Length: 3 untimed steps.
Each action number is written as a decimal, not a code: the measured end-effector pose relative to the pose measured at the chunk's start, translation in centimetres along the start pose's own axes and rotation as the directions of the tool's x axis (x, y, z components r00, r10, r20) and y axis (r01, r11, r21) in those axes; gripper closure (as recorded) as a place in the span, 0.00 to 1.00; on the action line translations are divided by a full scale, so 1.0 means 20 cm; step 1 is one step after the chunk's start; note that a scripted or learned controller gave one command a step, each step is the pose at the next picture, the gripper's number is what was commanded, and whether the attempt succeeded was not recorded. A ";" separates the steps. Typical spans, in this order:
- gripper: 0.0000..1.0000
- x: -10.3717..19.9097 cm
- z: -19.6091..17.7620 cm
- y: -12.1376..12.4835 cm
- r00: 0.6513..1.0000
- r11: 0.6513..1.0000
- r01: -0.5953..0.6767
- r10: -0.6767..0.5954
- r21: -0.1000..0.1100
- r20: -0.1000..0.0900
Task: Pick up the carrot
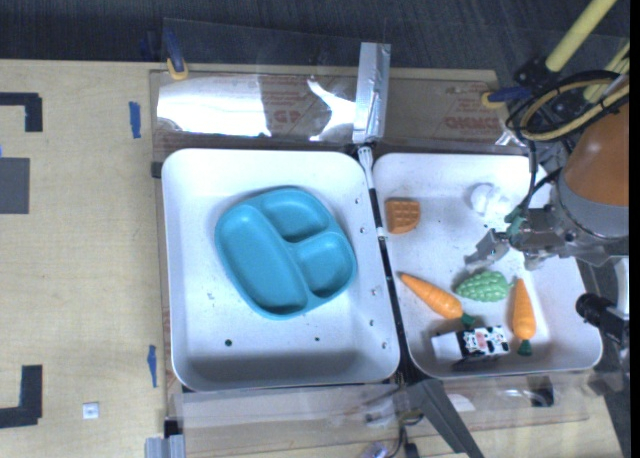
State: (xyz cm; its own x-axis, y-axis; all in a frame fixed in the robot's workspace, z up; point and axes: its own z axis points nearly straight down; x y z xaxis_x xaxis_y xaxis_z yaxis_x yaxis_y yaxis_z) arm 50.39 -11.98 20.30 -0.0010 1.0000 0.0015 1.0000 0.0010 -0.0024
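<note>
Two orange carrots lie in the right bin (560, 361). One carrot (432, 296) lies slantwise near the bin's left wall. The other carrot (521, 312) lies nearly upright toward the right, its green top pointing to the front. My gripper (506, 253) hangs over the middle of the right bin, just above a bumpy green toy (483, 286) and between the two carrots. Its fingers stand apart, open, with nothing between them.
A black-and-white toy cow (485, 342) lies at the front of the right bin, an orange waffle piece (402, 214) at the back left, and a white lump (488, 200) behind the gripper. The left bin (190, 246) holds a blue divided plate (287, 251).
</note>
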 end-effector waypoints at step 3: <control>1.00 0.17 0.47 -0.06 0.999 0.998 -0.044 0.044 -0.040 -0.006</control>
State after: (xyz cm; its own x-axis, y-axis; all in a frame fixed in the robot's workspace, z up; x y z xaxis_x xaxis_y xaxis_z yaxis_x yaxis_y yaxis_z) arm 49.24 -8.66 10.82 0.0433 0.9990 0.0071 0.9984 -0.0435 0.0373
